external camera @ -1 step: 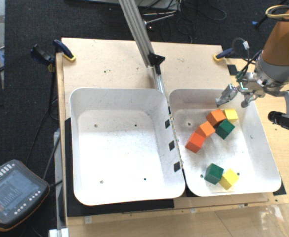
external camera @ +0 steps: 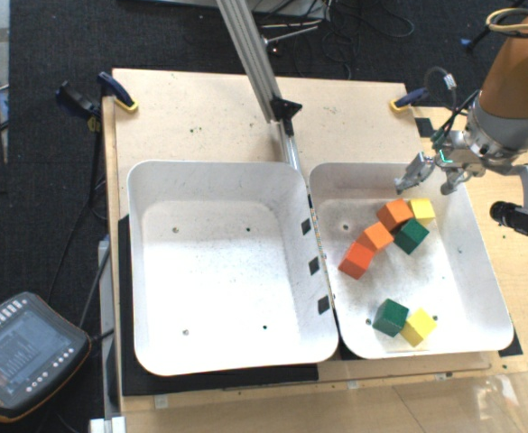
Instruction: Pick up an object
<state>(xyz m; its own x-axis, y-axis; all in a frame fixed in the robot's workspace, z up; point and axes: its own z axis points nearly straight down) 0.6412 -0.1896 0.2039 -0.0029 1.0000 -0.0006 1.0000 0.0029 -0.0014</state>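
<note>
In the right bin [external camera: 480,269], seven small blocks. Upper cluster: yellow block [external camera: 421,209] at the top, orange block [external camera: 394,215] touching it on the left, dark green block [external camera: 412,235] just below; two more orange ones run down-left in a chain, second orange block [external camera: 377,236] then third orange block [external camera: 357,260]. Lower pair sits apart near the front wall: green block [external camera: 391,317] with second yellow block [external camera: 416,327] touching its right side. Left bin [external camera: 155,197] is beside it.

Gripper [external camera: 432,176] hangs over the back edge of the right bin, just above the yellow block, fingers spread apart, nothing between them (no contact with any block that I can see).

Handling, my read: the blocks look like painted wood or rigid foam, so light, stiff, not fragile, flat faces that should give decent friction. Take hold across two opposite flat faces. Trouble is the packing: the upper blocks touch each other, so a finger may land on a neighbour or wedge between two. The third orange block at the chain's end has the most free faces. The yellow block is closest, but its left face is blocked by orange.
</note>
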